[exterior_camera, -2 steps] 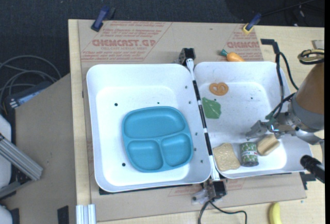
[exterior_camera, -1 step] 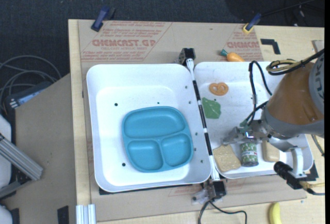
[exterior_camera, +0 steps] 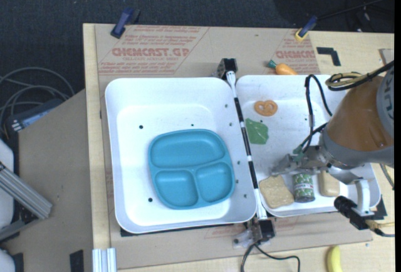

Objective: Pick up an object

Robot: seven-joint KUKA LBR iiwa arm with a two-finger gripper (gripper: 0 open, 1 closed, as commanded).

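In the right bin (exterior_camera: 285, 90) lie an orange pretzel (exterior_camera: 265, 108), a green leaf-shaped piece (exterior_camera: 257, 131), a tan bread slice (exterior_camera: 276, 192), a small dark green can (exterior_camera: 304, 185) and a pale block (exterior_camera: 328, 184). My gripper (exterior_camera: 299, 163) hangs low over the bin's front part, right above the can and beside the bread slice. Nothing shows between its fingers.
The left bin (exterior_camera: 125, 101) holds a blue divided tray (exterior_camera: 190, 167). An orange carrot-like toy (exterior_camera: 283, 68) lies on the bench behind the right bin. A black clip (exterior_camera: 227, 66) sits where the bins meet. A yellow object (exterior_camera: 334, 259) rests at the bench's front edge.
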